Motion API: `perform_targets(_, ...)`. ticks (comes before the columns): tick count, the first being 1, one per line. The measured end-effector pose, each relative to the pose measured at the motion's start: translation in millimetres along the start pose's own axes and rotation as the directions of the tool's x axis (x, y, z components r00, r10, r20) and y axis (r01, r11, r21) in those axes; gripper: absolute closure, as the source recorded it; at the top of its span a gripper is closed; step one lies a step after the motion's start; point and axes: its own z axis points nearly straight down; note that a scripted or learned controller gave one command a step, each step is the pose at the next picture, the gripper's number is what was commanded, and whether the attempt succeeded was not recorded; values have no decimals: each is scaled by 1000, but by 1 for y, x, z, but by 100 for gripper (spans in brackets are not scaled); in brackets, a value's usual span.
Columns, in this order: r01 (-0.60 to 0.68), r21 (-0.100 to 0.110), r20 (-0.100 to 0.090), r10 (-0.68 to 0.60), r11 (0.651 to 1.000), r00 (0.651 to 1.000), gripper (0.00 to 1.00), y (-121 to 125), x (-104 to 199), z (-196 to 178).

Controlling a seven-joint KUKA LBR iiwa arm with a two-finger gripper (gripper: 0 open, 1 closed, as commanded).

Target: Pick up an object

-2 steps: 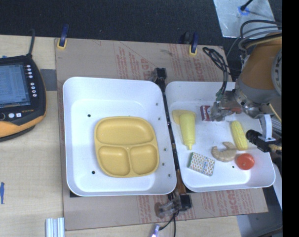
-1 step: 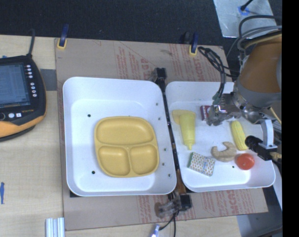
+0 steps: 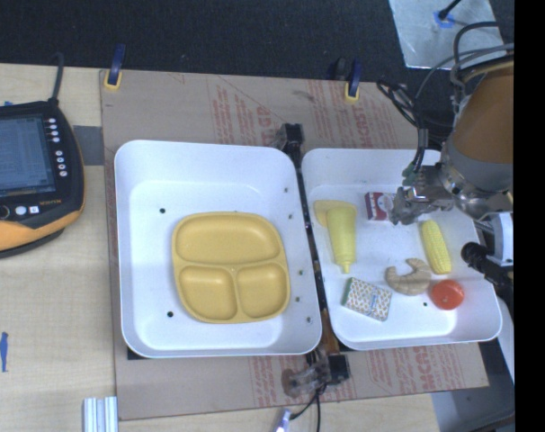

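The right bin [image 3: 344, 331] holds a yellow squeeze bottle [image 3: 339, 230], a small red and white carton [image 3: 377, 206], a corn cob [image 3: 435, 246], a tan curved piece [image 3: 408, 278], a red tomato [image 3: 447, 294] and a patterned green packet [image 3: 368, 299]. My gripper [image 3: 406, 207] hangs over the back of this bin, just right of the carton and above the corn cob. Nothing is visible between its fingers.
The left bin [image 3: 138, 241] holds a yellow divided plate [image 3: 229, 265]. A tablet controller [image 3: 25, 174] lies on the bench at far left. Clamps [image 3: 351, 77] pin the cardboard at the back, and cables run along the right side.
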Motion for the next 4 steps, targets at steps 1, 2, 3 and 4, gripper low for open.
perform_targets(1, 1, 0, 0, -1, 1000, 1000, 0, 0, 0, 0)
perform_targets(2, 1, 4, 0, -1, 1000, 1000, 0, 8, -69, 66)
perform_targets(3, 6, -20, 6, -6, 1000, 1000, 0, -23, -84, 95)
perform_targets(4, 5, -20, 10, -5, 1000, 1000, 0, -43, -85, 96)
